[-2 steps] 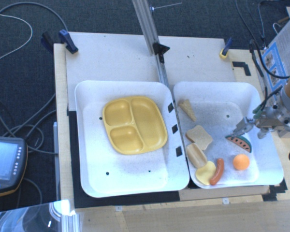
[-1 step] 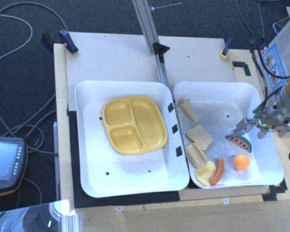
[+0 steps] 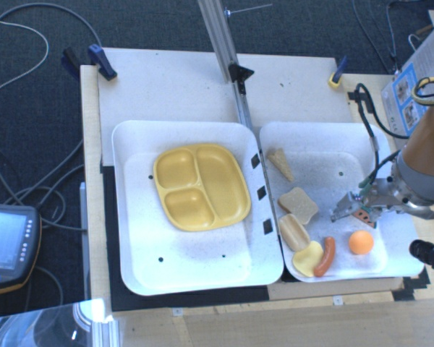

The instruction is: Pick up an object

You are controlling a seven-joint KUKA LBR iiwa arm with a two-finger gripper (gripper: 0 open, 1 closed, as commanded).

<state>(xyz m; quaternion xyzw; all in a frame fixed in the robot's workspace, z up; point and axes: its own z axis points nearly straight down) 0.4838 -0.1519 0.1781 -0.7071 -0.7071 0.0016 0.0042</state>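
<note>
The gripper [image 3: 354, 210] hovers low inside the right bin [image 3: 311, 132]; whether it is released or clenched cannot be told. Approach stage, apparently: nothing is seen held. An orange ball [image 3: 361, 242] lies just below it, the likeliest target, calling for a short shift and descent. Sausage [image 3: 325, 256], banana [image 3: 307, 259] and bread slice [image 3: 297, 204] crowd its left.

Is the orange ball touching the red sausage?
Apart. The camera view shows white bin floor between the orange ball and the red sausage.
</note>
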